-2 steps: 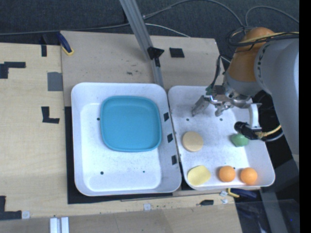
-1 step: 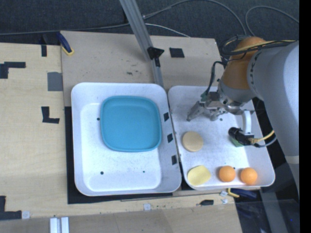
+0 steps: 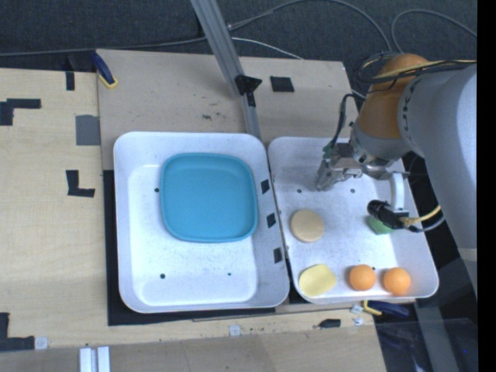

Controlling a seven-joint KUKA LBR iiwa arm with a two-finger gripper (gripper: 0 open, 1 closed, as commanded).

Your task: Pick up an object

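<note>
The gripper [image 3: 332, 178] hangs over the far part of the right bin [image 3: 288, 155], with its fingers pointing down at the white floor. They stand narrow, only a small gap between them, and nothing is between them. The objects lie nearer in the same bin — a beige round piece [image 3: 308, 225] a little near and left of the gripper, a pale yellow piece [image 3: 317, 280] at the near edge, and two orange balls [image 3: 379, 278] side by side to the right of it. A small green object [image 3: 380, 224] lies close to the right wall. The left bin [image 3: 139, 285] bears a blue square plate [image 3: 208, 196], well apart from the gripper.
</note>
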